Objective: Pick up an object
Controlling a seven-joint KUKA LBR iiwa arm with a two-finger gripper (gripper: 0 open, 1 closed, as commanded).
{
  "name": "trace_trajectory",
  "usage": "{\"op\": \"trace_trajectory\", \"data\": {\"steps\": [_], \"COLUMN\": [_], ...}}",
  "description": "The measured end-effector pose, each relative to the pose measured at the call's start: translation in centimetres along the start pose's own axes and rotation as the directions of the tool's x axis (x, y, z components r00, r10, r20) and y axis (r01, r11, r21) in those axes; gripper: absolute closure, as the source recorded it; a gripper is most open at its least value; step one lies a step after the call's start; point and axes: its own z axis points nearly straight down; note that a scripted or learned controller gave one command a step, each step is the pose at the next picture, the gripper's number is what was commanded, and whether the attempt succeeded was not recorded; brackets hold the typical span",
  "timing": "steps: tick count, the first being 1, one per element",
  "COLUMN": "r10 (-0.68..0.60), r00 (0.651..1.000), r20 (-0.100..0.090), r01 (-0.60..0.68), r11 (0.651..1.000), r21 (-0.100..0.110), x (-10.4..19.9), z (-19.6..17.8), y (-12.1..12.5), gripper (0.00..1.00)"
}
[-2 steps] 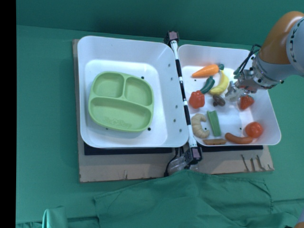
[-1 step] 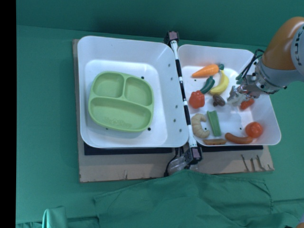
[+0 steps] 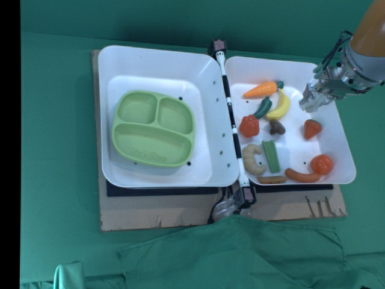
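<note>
The right bin (image 3: 337, 134) holds several toy foods: a carrot (image 3: 260, 90), a banana (image 3: 279, 106), a dark green pepper (image 3: 262, 108), a red pepper (image 3: 249, 126), a brown mushroom (image 3: 277, 126), a strawberry (image 3: 311, 129), a tan croissant (image 3: 254, 159), a green pod (image 3: 271, 155), an orange tomato (image 3: 322, 164) and a sausage (image 3: 302, 175). My gripper (image 3: 308, 100) hangs over the bin's upper right part, right of the banana and above the strawberry. Nothing shows in its grasp.
A light green divided plate (image 3: 154, 128) lies in the left bin (image 3: 204, 77). A black-and-white hinge strip (image 3: 230, 119) runs between the bins. Both rest on a brown board (image 3: 150, 212) over green cloth, which bunches up at the front.
</note>
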Motion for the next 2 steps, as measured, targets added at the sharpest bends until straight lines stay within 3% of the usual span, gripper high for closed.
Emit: {"op": "trace_trajectory", "data": {"steps": [1,2], "r10": [0.003,0.004], "r00": [1.0,1.0], "r20": [-0.001,-0.001], "r01": [-0.003,-0.004], "r11": [1.0,1.0], "r21": [0.01,0.01], "x": [-0.15,-0.15], "z": [0.61,0.61], "y": [-0.14,-0.14], "gripper": [0.0,0.0]}}
